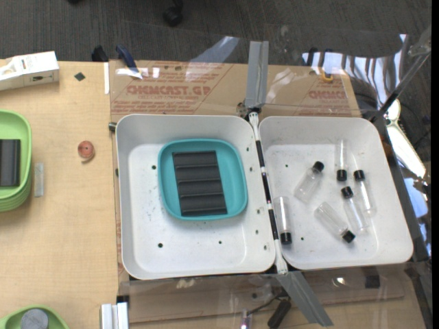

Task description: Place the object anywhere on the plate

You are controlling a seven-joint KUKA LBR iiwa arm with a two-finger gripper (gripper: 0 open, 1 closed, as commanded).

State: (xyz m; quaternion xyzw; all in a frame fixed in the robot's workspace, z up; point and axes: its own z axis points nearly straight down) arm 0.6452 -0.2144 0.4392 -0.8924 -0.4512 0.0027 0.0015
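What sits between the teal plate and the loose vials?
In the camera view, the bins' joined rims, and one vial along the right bin's left wall, separate the teal plate from the vials.

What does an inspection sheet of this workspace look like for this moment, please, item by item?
Surface: wooden bench bearing the left bin and the right bin, side by side, on cardboard.
Job's things: teal plate in the left bin, carrying a black ridged insert; six clear vials with black caps lie scattered in the right bin, one of them along its left wall.
Clutter: green tray at the bench's left edge, small round reddish piece, white box at top left.
Hand: nothing seen.
Cables: nothing seen.
Surroundings: grey carpet, chair casters at the top.
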